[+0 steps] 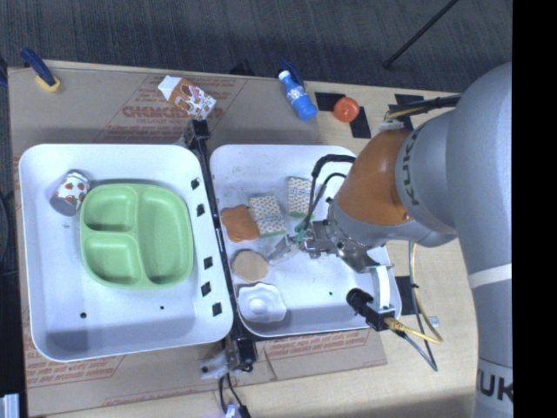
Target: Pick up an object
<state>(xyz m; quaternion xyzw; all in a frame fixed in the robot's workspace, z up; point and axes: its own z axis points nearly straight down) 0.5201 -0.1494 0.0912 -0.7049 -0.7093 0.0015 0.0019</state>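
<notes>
The patterned pouch (267,213) lies flat mid right bin (331,307), beside an orange piece (238,223). I have the gripper (294,240) low at its edge, presumably lined up to grab; I cannot tell its grip.

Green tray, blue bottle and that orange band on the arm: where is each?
Green tray (137,233): camera view, its middle divider.
Blue bottle (298,95): camera view, its body.
Orange band (374,185): camera view, its top face.
</notes>
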